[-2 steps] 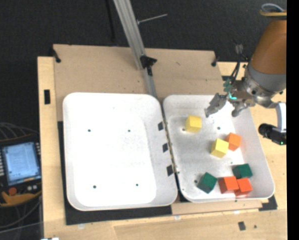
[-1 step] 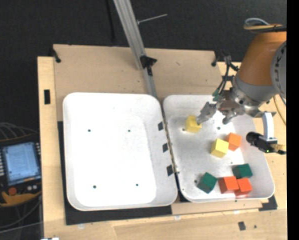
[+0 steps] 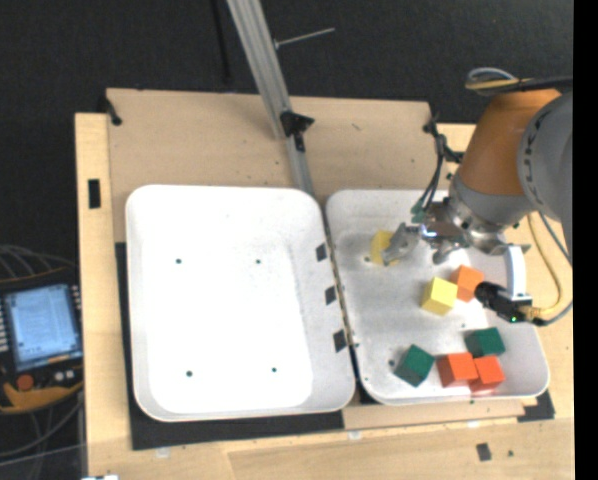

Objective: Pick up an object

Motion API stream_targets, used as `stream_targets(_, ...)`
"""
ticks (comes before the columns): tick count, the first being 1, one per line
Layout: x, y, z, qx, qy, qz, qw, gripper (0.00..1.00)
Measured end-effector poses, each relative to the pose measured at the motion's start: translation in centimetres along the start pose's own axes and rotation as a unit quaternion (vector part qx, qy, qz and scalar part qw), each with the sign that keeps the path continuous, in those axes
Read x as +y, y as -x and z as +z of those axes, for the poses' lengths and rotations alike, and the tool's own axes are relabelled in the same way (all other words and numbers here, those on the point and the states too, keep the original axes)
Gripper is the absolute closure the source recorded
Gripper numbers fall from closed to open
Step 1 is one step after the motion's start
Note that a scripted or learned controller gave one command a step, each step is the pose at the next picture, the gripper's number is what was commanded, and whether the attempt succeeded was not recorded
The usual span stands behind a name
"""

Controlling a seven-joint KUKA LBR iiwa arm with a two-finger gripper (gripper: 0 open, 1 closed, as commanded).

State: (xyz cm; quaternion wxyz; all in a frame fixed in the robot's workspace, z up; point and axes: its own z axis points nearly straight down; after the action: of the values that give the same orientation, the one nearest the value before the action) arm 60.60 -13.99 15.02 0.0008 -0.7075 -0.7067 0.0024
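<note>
Arm [image 3: 509, 158]: reaches in over the right bin [image 3: 364, 218].
Gripper [image 3: 399, 245]: low in that bin's upper part, fingers closed on a small yellow piece [image 3: 381, 247].
Other blocks: yellow cube [image 3: 439, 295], orange [image 3: 468, 281], two green, two orange-red, lower right.
Left bin [image 3: 224, 298]: white.

Even overhead light is washing the two white bins [image 3: 229, 298] nearly featureless at the frame's centre, while the dark floor [image 3: 99, 28] along the top is staying murky. Shadows are lying short and soft; the whole picture is looking slightly grainy.
</note>
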Motion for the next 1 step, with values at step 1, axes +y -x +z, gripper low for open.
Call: stream_targets(1, -0.08, 0.14, 5.23, 0.000, 0.000, 0.001, 1.0000, 0.00)
